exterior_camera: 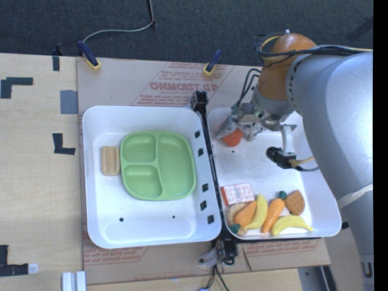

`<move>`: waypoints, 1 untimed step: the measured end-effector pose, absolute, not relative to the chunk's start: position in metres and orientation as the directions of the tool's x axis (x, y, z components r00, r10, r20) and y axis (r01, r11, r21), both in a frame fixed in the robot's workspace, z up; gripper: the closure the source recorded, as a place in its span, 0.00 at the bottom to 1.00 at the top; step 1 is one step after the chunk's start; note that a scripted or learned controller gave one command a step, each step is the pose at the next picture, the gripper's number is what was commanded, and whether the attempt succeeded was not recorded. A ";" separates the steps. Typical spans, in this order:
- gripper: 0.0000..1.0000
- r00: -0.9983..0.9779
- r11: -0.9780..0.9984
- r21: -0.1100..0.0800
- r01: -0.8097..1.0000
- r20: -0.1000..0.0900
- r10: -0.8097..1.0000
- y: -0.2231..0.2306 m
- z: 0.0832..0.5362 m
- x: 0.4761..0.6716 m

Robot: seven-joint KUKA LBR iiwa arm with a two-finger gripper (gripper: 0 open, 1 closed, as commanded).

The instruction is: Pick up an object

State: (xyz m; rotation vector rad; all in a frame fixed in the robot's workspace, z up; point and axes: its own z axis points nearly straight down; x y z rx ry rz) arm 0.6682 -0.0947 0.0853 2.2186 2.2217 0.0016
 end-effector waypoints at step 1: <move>0.00 -0.002 0.002 0.001 1.000 -0.001 1.000 -0.095 0.085 0.669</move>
